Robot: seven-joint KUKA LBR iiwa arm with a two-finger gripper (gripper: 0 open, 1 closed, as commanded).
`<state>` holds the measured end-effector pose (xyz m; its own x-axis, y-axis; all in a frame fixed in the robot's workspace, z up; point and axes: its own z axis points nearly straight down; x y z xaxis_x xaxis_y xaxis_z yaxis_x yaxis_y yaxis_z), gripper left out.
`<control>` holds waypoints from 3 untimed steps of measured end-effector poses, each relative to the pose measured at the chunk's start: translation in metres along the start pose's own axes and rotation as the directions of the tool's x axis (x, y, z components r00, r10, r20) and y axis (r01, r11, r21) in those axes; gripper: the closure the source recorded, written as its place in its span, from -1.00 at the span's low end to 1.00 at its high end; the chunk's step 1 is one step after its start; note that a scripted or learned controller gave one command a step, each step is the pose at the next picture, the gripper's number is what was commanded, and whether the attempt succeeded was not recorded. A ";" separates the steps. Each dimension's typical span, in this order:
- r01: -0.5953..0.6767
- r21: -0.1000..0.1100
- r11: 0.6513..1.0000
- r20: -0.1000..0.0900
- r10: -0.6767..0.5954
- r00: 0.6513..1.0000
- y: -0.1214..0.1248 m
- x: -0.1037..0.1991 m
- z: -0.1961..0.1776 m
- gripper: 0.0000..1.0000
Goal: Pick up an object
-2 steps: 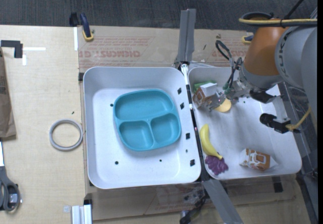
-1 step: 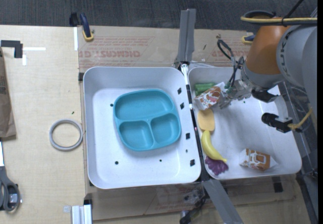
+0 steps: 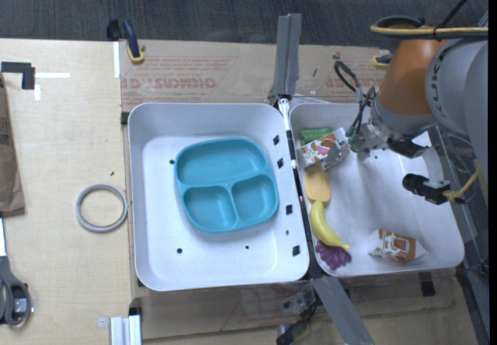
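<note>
Camera view looks down on a pale wooden surface (image 3: 62, 149), where a grey ring (image 3: 102, 207) lies at the far left beside the left bin (image 3: 147, 180), which holds a blue divided plate (image 3: 226, 184). Right of it, the right bin (image 3: 435, 258) carries the candidates for picking: a green item (image 3: 314, 134), a red-and-white packet (image 3: 322, 151), a yellow banana (image 3: 324, 228) with a purple thing (image 3: 334, 256) at its end, and an orange carton (image 3: 394, 245). The gripper (image 3: 342, 153) is low at the packet, touching or just beside it; I cannot tell how wide its fingers stand, so nothing counts as held. By my judgement, the pick is not yet achieved. Dark floor lies beyond.
</note>
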<state>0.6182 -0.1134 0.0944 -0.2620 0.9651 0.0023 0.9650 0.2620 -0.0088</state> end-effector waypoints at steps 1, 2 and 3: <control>-0.119 -0.005 0.993 0.001 0.119 0.993 0.024 -0.024 -0.021 -1.00; 0.345 -0.005 0.939 0.003 -0.345 0.939 0.029 -0.039 0.006 -1.00; 0.313 -0.006 0.950 0.003 -0.313 0.950 0.027 -0.020 -0.006 -1.00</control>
<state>0.6499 -0.1260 0.1006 -0.5507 0.8347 0.0020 0.8347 0.5507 -0.0021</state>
